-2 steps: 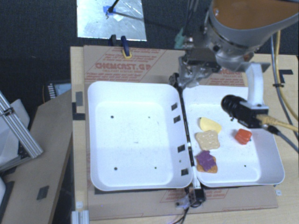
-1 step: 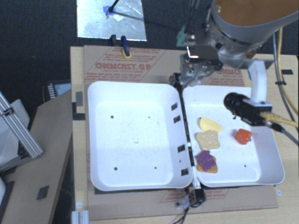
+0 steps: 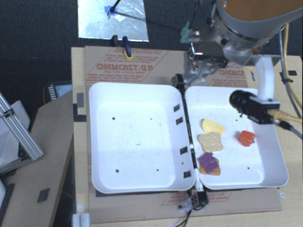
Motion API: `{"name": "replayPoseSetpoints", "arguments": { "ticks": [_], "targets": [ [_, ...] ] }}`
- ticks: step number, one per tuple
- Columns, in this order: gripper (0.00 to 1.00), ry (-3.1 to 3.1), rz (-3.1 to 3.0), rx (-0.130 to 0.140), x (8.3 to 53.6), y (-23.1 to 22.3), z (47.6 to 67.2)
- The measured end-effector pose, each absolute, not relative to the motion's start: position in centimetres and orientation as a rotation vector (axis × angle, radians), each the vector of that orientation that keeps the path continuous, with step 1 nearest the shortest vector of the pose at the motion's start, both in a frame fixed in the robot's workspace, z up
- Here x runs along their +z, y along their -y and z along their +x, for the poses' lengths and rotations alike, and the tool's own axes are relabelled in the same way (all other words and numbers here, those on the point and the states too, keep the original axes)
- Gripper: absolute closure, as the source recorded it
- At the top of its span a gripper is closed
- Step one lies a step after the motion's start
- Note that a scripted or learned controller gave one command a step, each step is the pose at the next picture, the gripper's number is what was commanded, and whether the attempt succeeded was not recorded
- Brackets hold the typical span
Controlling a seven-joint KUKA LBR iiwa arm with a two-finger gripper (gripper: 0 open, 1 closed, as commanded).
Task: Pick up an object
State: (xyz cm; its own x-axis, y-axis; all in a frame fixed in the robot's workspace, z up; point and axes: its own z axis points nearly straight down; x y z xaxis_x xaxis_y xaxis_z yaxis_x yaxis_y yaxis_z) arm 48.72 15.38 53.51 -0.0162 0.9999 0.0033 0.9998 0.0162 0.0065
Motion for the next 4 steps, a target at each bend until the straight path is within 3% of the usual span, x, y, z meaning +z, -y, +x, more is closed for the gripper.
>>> {"name": "replayPoseSetpoints", "arguments": {
  "ticks": [1, 4],
  "targets": [
    [1.00, -2.230, 2.213, 0.005, 53.5, -21.6, 48.6],
    [1.00, -2.241, 2.201, 0.016, 56.8, -21.4, 48.7]
  ]
}}
